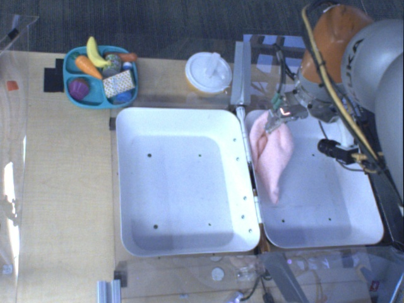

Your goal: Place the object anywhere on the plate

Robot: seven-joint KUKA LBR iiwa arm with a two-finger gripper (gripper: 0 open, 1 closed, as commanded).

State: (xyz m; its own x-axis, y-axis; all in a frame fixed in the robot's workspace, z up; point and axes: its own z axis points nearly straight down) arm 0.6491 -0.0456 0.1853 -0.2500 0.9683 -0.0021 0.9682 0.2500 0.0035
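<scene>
I have the gripper [278, 117] over the upper left corner of the right bin [328, 229], and its fingers are pinched on the top edge of a pink cloth [273, 153]. The cloth hangs limp from that pinch, draping down along the bin's left wall, because soft fabric gives no support below the grip.

The left bin [180, 182] sits just beside it. On the bench past the bins I see a round white and yellow plate [208, 72], and further left a blue tray [101, 77] of toy food.

I judge the plate near the bins to be the target, so the cloth needs lifting clear of the wall between the bins before it travels there. A loose tail could drag.
</scene>
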